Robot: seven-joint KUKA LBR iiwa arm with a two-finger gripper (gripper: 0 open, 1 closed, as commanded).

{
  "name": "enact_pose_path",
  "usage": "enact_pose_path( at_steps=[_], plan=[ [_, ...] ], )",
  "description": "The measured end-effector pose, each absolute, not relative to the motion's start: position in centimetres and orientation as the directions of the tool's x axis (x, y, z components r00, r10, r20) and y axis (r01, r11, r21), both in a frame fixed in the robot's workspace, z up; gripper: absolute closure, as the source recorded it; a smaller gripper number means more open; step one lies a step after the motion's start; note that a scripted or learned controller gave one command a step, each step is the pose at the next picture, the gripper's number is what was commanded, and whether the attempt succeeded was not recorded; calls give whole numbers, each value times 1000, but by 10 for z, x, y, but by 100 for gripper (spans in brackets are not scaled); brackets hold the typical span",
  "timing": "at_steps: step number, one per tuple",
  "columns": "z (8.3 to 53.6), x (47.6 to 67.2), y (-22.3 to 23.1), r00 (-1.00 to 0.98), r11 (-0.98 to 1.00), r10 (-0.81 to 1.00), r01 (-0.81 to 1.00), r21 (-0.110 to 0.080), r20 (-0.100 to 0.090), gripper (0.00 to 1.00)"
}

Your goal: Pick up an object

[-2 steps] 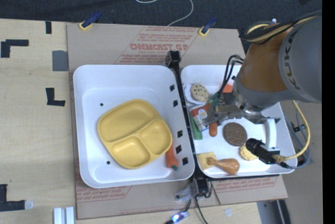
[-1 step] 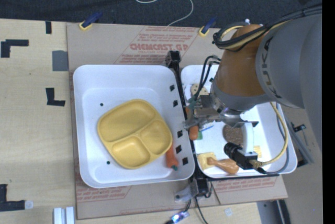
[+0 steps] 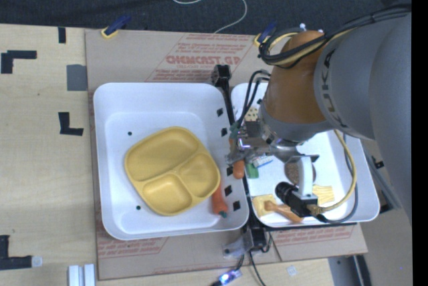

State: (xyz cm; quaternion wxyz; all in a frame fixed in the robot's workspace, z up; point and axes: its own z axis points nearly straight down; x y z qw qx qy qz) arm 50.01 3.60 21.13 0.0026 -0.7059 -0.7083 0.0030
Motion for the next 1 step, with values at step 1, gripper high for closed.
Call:
enact_pose_path(
  at_steps=[1],
  plan=[
    [212,502,36,-2,2,1000,1000,-8,-1,100]
  ],
)
